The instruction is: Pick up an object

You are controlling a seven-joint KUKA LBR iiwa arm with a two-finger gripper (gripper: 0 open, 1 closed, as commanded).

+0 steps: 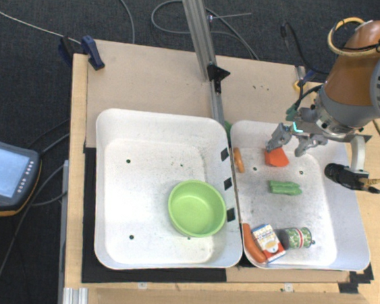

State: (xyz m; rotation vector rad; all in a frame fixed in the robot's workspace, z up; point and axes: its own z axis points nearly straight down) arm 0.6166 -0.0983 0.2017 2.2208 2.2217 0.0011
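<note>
The arm's upper body is cut off at the top right edge of the camera view, and the wrist housing hides the base of the gripper (289,142), so the finger roots cannot be made out. Two fingers show below the wrist, spread apart, one finger (277,136) at the left and the other at the right. The orange block (277,157) lies in the right bin (361,236), near its far end, just below the left finger and partly overlapped by its tip; whether the tip touches the block cannot be told. The block is not between the fingers. Nearer the camera in the same bin lie a green oblong object (285,187), a small carton (267,240), and a dark can (296,238) on its side; their labels are too small to read. An orange stick (239,160) rests against the divide between the bins. The left bin (118,142) holds a green bowl (197,208).
</note>
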